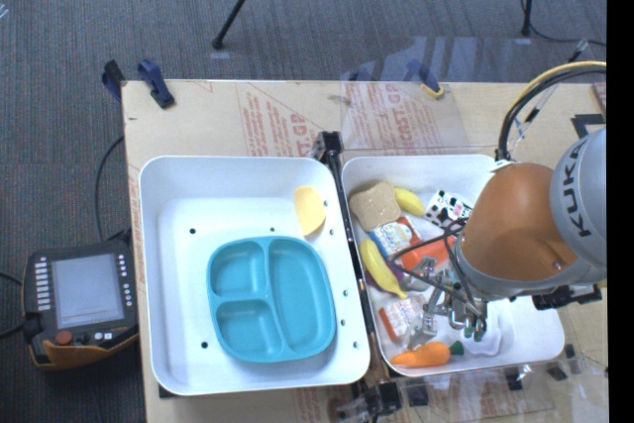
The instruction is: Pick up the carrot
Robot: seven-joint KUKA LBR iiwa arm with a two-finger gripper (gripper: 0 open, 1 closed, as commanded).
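Camera view from above the desk (258, 114): the left bin (163, 213) holds a teal divided plate (269, 297) and a pale yellow piece (310, 210) by its right wall, while the right bin (540, 342) is crowded with a bread slice (373, 203), a banana (379, 267), small packets and, against its near wall, the carrot (424, 356). Just above the carrot hangs the end effector (454, 317), whether spread or pressed together cannot be told. Black letters "KUK" show on the arm (584, 203), and mirrored red print marks the desk.
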